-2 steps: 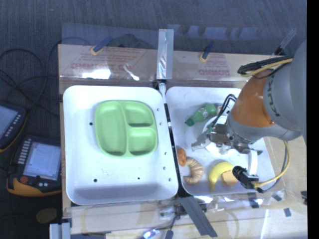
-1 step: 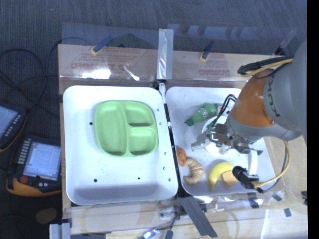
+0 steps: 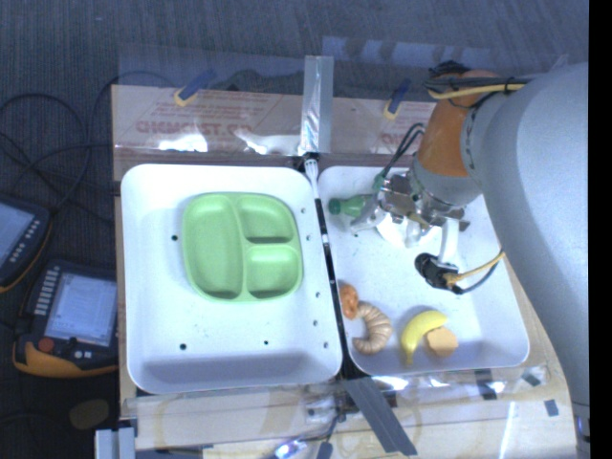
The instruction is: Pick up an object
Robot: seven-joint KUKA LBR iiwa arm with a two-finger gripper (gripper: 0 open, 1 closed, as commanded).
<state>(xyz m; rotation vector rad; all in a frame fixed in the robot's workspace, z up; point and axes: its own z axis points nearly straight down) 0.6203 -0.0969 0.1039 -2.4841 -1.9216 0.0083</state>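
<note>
Looking down from my feed, I see the arm [image 3: 535,151] entering from the right, its grey bulk covering the right side of the bench and the orange band sitting just above the wrist. Two white bins lie side by side: the left bin [image 3: 153,342] holds a green divided plate [image 3: 241,247], set slightly toward the far half, with three compartments. The right bin [image 3: 497,342] carries the loose items. The gripper [image 3: 368,208] is down in the far left part of that bin, close to the wall shared with the other bin. A small green object [image 3: 346,205] lies right at its tip, but I cannot tell whether it sits between the fingers or just beside them, nor whether the jaws are apart or together. Near the front of the right bin, a yellow banana-like piece [image 3: 419,331] rests touching a tan chunk [image 3: 443,342]. Just left of it lies a curled beige croissant-like item [image 3: 375,328], with a small orange piece [image 3: 349,300] beside the dividing wall.
</note>
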